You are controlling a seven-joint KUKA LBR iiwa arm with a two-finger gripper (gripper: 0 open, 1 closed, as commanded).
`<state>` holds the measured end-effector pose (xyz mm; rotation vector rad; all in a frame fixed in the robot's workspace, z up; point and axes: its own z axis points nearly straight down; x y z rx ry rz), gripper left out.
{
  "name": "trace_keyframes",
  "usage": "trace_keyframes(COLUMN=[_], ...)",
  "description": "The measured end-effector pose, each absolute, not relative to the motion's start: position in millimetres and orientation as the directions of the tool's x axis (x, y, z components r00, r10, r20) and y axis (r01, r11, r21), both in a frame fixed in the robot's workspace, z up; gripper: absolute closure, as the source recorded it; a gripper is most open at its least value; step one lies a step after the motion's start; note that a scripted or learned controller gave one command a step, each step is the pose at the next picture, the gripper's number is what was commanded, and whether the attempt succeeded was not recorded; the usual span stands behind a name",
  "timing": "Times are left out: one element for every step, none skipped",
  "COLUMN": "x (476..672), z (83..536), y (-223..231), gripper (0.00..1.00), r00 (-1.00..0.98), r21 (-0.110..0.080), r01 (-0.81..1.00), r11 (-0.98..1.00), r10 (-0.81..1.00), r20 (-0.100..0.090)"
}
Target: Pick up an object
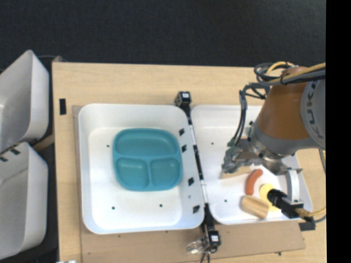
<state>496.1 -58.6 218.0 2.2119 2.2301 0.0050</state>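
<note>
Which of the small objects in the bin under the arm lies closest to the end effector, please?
The orange-red sausage-shaped piece, just beside the end effector. The tan wooden cylinder lies farther off, beyond the sausage-shaped piece.

Counts on the bench. White bins (98, 119): two, side by side. Teal divided plate (147, 159): one. Orange sausage-shaped piece (253, 181): one. Tan wooden cylinder (254, 206): one. Small yellow object (266, 190): one.

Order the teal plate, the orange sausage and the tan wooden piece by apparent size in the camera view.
1. teal plate, by far the largest.
2. tan wooden piece.
3. orange sausage, thinner; these two look close, so their order is unsure.
</note>
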Motion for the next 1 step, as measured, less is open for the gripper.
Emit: trace_keyframes(x=[490.9], z=[228.3], y=[-12.5], gripper=[1.0], r00=[-0.007], r21=[0.003], r01=[1.0], r11=[0.007], r10=[1.0], r20=[0.001])
